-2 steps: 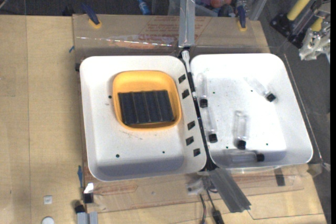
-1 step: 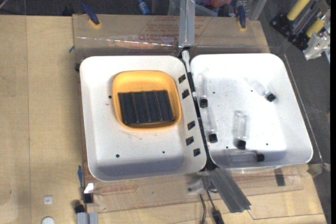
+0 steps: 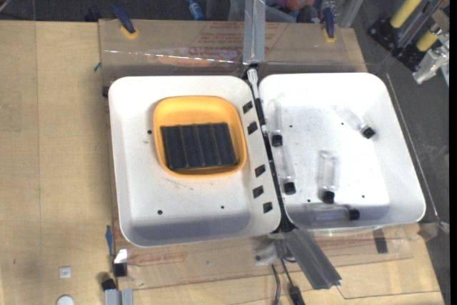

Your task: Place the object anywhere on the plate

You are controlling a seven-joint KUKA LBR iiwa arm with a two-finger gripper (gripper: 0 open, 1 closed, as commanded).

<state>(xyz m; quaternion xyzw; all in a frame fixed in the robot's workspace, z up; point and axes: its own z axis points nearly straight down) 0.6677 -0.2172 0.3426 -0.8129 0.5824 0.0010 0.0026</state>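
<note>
So, taking the orange rounded-square plastic plate [image 3: 163,113] as our landmark: it sits inside the left shallow white bin [image 3: 128,153], a bit towards the back, with bare bin floor all around it. It makes an easy target, well away from the walls.

Lying flat in the middle of the plate is a dark ribbed rectangular slab [image 3: 198,146]. We reckon that's the task's object. It rests fully within the rim, so to us the placing looks already done. Its long axis runs left to right across the view, tipped very slightly. The ribs cross that axis, running from the bench's back to its front. It's the same at both ends, so we can't say it points anywhere in particular.

Right of the plate, past the divider between the bins, the right shallow white bin [image 3: 378,103] holds a handful of clear plastic tubes with black caps [image 3: 326,175]. They're scattered at different angles, well apart from the plate. They look like leftovers, though one of them could be the real object.

Far right of the plate, beyond that bin, a pale grey piece at the frame edge is probably the gripper [image 3: 433,59], parked clear of everything. We can't tell if it's released or clenched, and we see nothing in it.
</note>
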